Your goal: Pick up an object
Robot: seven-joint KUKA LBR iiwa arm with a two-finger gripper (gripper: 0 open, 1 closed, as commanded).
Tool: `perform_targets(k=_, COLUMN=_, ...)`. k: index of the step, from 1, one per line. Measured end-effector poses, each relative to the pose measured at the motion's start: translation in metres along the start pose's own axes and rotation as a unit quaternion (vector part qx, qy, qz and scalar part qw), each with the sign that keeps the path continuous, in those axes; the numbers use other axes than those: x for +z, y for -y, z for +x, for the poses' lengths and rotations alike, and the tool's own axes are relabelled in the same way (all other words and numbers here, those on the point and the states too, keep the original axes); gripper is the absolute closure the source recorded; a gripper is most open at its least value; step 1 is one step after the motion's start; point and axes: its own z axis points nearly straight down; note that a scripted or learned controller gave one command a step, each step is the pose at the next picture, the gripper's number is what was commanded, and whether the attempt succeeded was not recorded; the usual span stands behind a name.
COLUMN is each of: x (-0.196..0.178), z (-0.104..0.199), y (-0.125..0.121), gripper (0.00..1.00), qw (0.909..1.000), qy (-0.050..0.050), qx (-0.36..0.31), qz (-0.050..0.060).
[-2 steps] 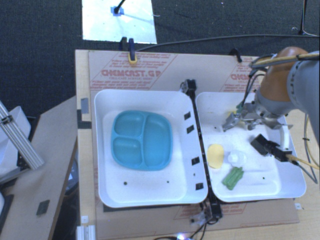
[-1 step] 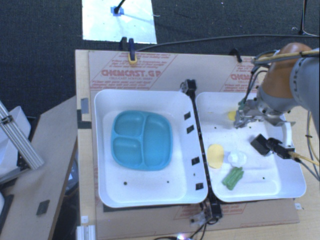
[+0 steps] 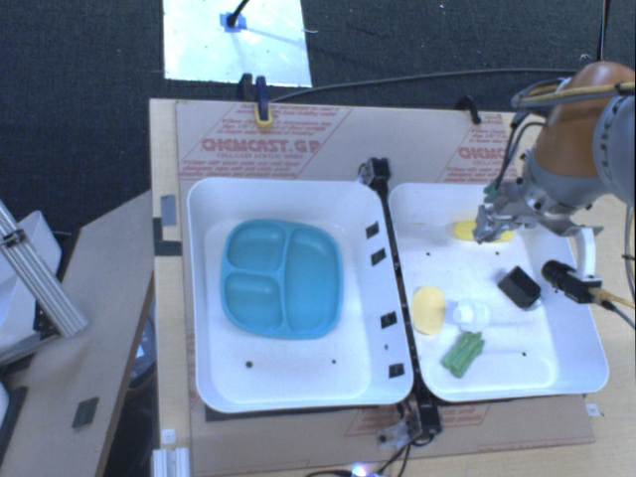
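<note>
Your pincer [image 3: 489, 229] is hovering over the yellow piece [image 3: 465, 231], grip unreadable; it's risking skidding off that flat edge.

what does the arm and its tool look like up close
The arm is grey with a rounded orange band above the wrist. Yellow and black cables loop along its upper left side. The tool is a compact grey metal piece, with thin dark wires running down to it.
</note>
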Motion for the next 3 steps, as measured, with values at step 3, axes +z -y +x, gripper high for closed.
perform_targets(k=3, x=-0.077, z=0.047, y=0.014, gripper=1.0, qw=1.0, qy=-0.001, qx=-0.002, qz=0.002)
